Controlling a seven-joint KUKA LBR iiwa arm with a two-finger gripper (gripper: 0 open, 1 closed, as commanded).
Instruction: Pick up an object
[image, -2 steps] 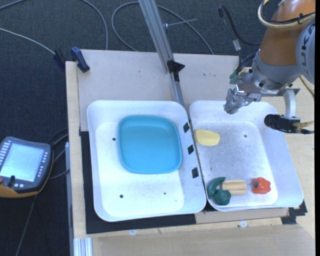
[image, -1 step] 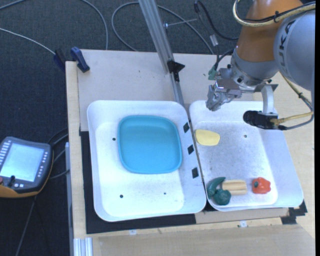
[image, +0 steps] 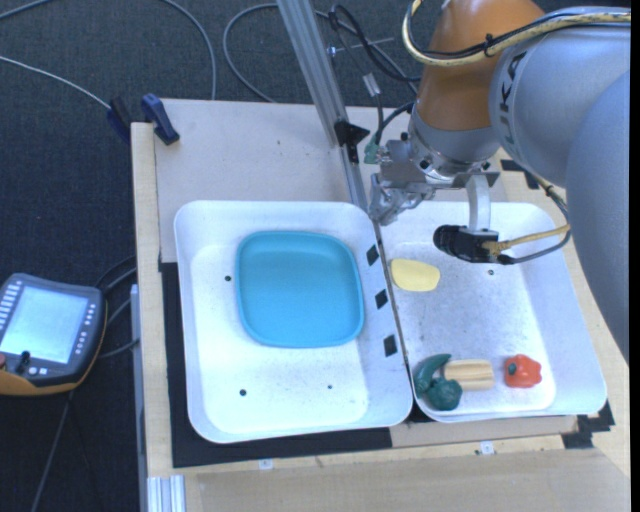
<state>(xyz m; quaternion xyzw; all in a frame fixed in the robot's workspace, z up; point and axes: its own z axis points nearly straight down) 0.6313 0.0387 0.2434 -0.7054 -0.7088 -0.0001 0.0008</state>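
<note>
On the floor at the far left lay a handheld control pendant (image: 45, 330) with a pale screen, well apart from the bins. A blue clamp (image: 160, 118) sat on the back left corner of the tan surface (image: 250, 150).

The left bin (image: 215, 400) held a single blue plate (image: 298, 288), square with rounded corners, lying flat towards the back of the bin and near the wall shared with its neighbour.

The end effector (image: 385, 208) hung over the back end of that shared wall, pointing down, just behind and to the left of the yellow piece; nothing could be seen in its grasp, and whether it was spread or pressed together could not be told from this angle.

In the right bin (image: 470, 320), a pale yellow piece (image: 414, 275) lay near the left wall, in the back half. Along the front wall sat three things in a row: a dark green toy (image: 438, 382) in the front left corner, a small wooden block (image: 470, 374) touching it on the right, and a red pepper toy (image: 521, 371) near the block but apart from it.

The grey arm (image: 560, 90), with its orange band (image: 460, 60), reached in from the upper right
</note>
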